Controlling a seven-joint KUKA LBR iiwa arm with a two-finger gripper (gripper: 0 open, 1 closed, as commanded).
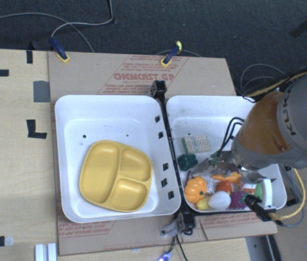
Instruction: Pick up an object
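Over the right bin the gripper is lowered among a heap of small toys, its grip state hidden by the wrist, while a yellow divided plate is seen in the left bin

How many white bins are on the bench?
2: the left bin holding a yellow divided plate, and the right bin beside it, holding the small toys.

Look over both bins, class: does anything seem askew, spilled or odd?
Nothing spilled or damaged. The yellow tray lies slightly turned in the left bin. The toys are crowded into the right bin's near corner, under the arm.
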